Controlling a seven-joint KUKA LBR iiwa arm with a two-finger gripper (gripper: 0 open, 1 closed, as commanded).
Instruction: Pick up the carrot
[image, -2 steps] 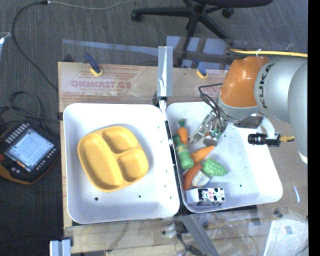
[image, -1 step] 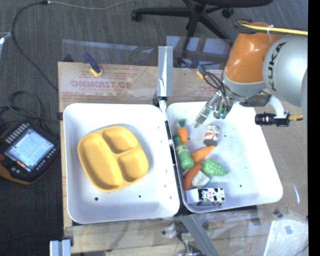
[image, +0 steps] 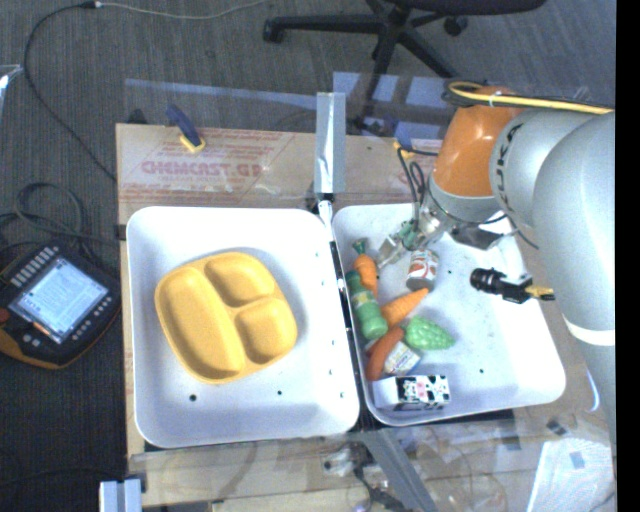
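The arm (image: 560, 200) is seen reaching in over the right bin (image: 520, 370), which sits on the counter (image: 230, 170) beside the left bin (image: 150, 400). A yellow tray (image: 228, 315) lies in the left bin, well apart from the work.

The gripper (image: 412, 236) is placed low at the far end of the right bin, near a small can (image: 423, 266); whether it is wide or narrow cannot be told, and nothing is seen between its tips.

Several orange pieces are crowded along the bin's left side. The carrot (image: 405, 304) is taken to be the tapered one at mid-bin, touching a green bottle (image: 367, 310) and just beside a green bumpy toy (image: 428, 334). Similar orange items lie nearer the gripper (image: 366, 273) and further down (image: 381, 352), next to a black-and-white carton (image: 422, 390).

The wrong orange piece could be gripped, being closer. A neighbour could be pinched together with the carrot, or the carrot could be pushed aside, because of the crowding.
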